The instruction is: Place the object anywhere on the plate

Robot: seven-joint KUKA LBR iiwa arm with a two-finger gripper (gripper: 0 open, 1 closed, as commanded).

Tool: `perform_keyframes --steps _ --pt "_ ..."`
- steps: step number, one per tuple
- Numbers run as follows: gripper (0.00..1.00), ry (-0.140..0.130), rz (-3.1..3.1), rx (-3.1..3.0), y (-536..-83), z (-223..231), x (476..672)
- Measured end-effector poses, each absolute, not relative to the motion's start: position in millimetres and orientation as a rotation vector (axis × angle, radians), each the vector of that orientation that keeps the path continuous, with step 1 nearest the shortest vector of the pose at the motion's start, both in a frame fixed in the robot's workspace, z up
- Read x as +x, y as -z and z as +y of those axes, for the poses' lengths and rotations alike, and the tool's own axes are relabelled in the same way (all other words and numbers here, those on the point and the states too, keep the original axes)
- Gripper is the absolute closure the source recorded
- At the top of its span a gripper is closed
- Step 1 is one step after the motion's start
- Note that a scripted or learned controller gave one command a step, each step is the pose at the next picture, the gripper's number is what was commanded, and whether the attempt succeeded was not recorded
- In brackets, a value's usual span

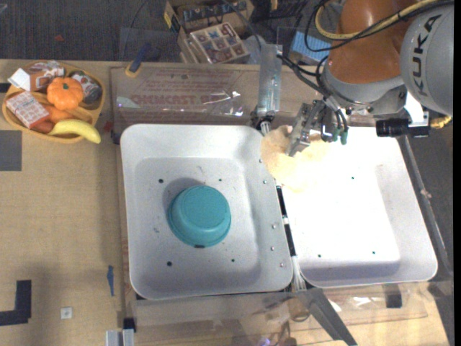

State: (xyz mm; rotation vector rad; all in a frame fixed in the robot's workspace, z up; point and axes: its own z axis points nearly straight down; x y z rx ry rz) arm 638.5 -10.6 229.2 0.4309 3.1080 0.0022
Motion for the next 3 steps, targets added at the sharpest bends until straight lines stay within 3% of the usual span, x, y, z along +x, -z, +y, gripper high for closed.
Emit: perform_keyframes --steps 1,2,3 --pt "1.0 -0.003 3.133 0.005 -235.7 39.2 646.5" --pt "1.0 -0.004 3.133 0.001 -227.4 95.6 649.1" --pt "1.0 -0.005 3.133 -0.001 -227.6 147.3 640.1"
